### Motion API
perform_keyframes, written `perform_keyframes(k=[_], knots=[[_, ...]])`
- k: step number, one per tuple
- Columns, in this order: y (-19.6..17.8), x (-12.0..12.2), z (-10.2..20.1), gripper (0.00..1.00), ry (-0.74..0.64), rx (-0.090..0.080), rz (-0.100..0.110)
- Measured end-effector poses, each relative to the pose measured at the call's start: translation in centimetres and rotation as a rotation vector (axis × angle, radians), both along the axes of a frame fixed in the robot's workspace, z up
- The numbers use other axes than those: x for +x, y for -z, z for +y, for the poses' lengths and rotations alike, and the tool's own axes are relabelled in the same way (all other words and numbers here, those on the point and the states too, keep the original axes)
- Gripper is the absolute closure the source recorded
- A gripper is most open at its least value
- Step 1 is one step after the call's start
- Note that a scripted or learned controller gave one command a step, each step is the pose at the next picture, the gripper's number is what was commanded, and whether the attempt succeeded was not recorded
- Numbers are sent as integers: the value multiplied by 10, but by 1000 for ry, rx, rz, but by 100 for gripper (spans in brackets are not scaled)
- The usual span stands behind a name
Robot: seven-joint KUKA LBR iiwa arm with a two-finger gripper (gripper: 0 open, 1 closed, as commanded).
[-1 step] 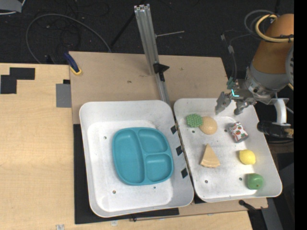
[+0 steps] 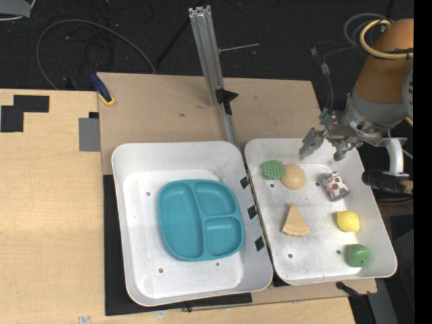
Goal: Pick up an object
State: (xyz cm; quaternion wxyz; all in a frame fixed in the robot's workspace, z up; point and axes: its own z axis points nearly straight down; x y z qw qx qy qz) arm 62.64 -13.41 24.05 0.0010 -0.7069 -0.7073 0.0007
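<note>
**Gripper open above the right bin's far edge, holding nothing**

Taking the right bin (image 2: 378, 248) as the landmark, and moving left to right.

Well to its left, inside the left bin (image 2: 128, 181), lies a teal tray (image 2: 200, 219) with three compartments. White floor runs all round the tray, widest on its left and near sides. The two bins touch along their inner walls, joined by small black clips.

Behind the seam between them a metal post (image 2: 209, 66) rises at a slant from the bench.

Inside the right bin, near its far left corner, a green scrubber (image 2: 273, 169) touches a tan bun (image 2: 293, 177). Just nearer the camera sits a cheese wedge (image 2: 295, 221), apart from both. Right of the bun is a red and white carton (image 2: 334, 185). Nearer the camera lies a lemon (image 2: 347, 221), then a green apple (image 2: 358, 254) close to the near right corner. The near left floor of this bin is bare.

The gripper (image 2: 327, 144) hangs over the far rim, fingers spread, nothing between them. The bun and the carton lie closest below it.
</note>
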Motion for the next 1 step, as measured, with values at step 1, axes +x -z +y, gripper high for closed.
perform_keyframes(k=[1], knots=[[44,0,0,0,0,0,5]])
